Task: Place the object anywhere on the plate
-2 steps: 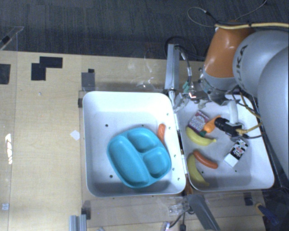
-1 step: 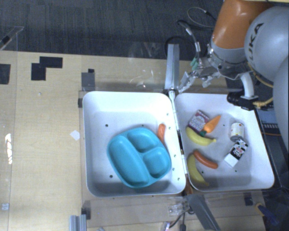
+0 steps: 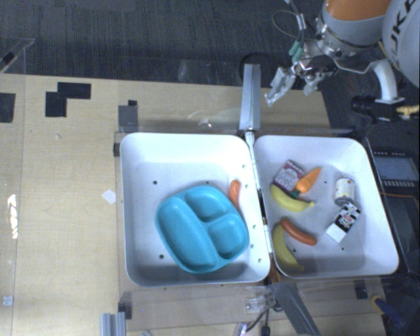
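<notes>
Turquoise plastic plate, three-compartment, rounded corners, lies tilted in the lower middle of the left white bin, left of frame centre. One small orange sausage-shaped piece lies just beside the plate's upper right edge, against the bin's right wall; whether it touches the plate cannot be told. Right white bin, right of centre, holds: a small purple and white carton at upper left; an orange carrot-like piece slanted beside it, overlapping a yellow banana; a second yellow banana at lower left, with a red-orange sausage lying across its upper end; a small white can at upper right; a black-and-white patterned box below the can. Which of these is the task's object cannot be told. Grey arm with orange band enters at the upper right of the frame. Gripper hangs above the bench beyond the bins' far edge, near the metal divider post; pale fingers appear spread, nothing between them.
</notes>
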